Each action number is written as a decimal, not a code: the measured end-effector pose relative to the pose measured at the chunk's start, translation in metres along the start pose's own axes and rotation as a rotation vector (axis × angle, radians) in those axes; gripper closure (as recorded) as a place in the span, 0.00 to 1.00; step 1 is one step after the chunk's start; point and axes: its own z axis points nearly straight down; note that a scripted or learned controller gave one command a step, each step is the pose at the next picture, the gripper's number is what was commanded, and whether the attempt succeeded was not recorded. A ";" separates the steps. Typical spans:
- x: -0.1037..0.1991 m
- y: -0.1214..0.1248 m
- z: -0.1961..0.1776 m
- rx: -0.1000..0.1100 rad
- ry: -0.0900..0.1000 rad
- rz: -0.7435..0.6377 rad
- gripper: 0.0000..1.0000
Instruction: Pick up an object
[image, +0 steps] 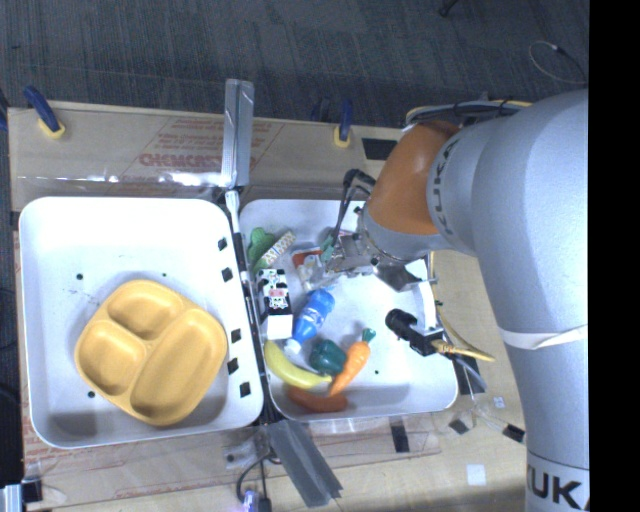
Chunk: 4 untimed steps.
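Gripper (322, 262) is low in the right bin (398, 378), in its far half, with the arm (500, 200) over that bin's right side. We can't tell if it's spread or pressed together: the wrist blocks the view. We can't tell if it has anything either.

Pick candidates, placed from the gripper:
- Bottle (312, 312): blue body, white cap and label, lying tilted, just below the gripper in view. It is the closest clear item.
- Cow-print box (275, 292): black and white, to the lower left, near the divider.
- Green item (262, 243): to the left, at the bin's far-left corner. A pale wrapped piece (280, 246) touches it.
- Teal ball (327, 353): dark and round, further below, past the bottle.
- Carrot (350, 366): orange with a green top, tilted, just right of the ball.
- Banana (290, 366): yellow and curved, below and left, against the ball.
- Red item (318, 401): at the near wall, partly under the banana and carrot.

Left bin (60, 240), well left of the gripper, holds a yellow divided tray (150, 350).
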 end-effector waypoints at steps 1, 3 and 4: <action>0.000 0.000 0.000 0.000 0.000 -0.001 0.00; -0.013 -0.018 0.032 0.027 0.008 0.129 0.00; -0.013 -0.017 0.023 0.029 0.009 0.125 1.00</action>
